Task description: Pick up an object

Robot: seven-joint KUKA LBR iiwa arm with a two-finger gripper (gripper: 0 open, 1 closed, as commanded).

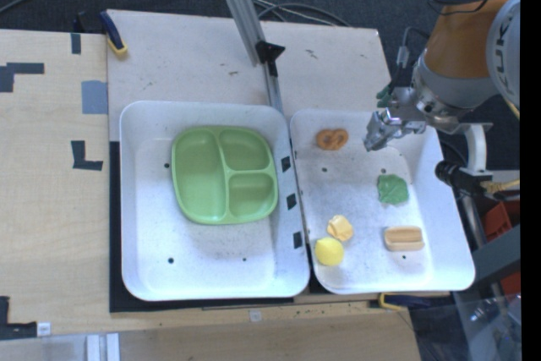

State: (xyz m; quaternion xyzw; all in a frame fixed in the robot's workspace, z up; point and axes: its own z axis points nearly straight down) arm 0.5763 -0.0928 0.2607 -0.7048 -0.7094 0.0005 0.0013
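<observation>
1. The step in hand looks like the approach: the gripper [378,136] hangs over the upper part of the right bin [439,266], with nothing seen between its jaws, so no object has been picked up yet.
2. The nearest candidates are a brown pretzel-shaped piece [332,139] just to the gripper's left and a green leafy toy [392,188] just below it in the view. Both lie on the bin floor, apart from the gripper.
3. Further down the same bin lie a pale yellow crinkled piece [340,227], a yellow lemon-like ball [329,251] just beside it, and a tan hot-dog bun [403,237] near the right wall.
4. The left bin [135,207] holds a green divided plate [225,174], well apart from the arm.
5. The next move, as I judge it, calls for choosing one item, centring over it, and descending with the jaws spread wide enough to straddle it.
6. The jaws are small and dark against the bin here; I cannot tell whether they are parted or closed, and they seem to touch nothing.
</observation>
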